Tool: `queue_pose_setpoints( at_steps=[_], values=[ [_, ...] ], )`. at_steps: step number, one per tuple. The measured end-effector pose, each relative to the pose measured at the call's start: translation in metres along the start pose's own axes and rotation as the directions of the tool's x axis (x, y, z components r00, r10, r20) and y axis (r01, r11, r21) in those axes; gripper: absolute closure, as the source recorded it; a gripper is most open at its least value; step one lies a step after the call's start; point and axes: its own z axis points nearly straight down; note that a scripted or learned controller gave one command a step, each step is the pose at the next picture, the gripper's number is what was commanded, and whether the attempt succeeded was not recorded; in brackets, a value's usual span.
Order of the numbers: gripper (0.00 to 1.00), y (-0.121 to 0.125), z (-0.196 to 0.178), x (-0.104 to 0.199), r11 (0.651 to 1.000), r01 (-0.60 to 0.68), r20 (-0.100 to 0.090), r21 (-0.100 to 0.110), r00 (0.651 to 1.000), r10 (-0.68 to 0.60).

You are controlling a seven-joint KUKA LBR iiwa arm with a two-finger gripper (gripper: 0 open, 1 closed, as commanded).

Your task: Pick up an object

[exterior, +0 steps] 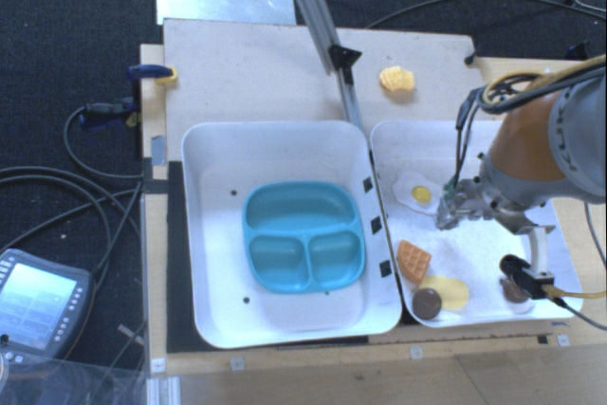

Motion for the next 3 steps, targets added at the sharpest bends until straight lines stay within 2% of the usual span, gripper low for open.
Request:
queue_pose_setpoints(
  at_steps=[2,3],
  values=[
    [1.00,-0.002,-0.100,0.009,1.000,0.007,0.001,-0.004,1.000,-0.007],
    [1.00,0.011,-0.154,0.007,1.000,0.007,0.002,-0.006,1.000,-0.007]
  ],
)
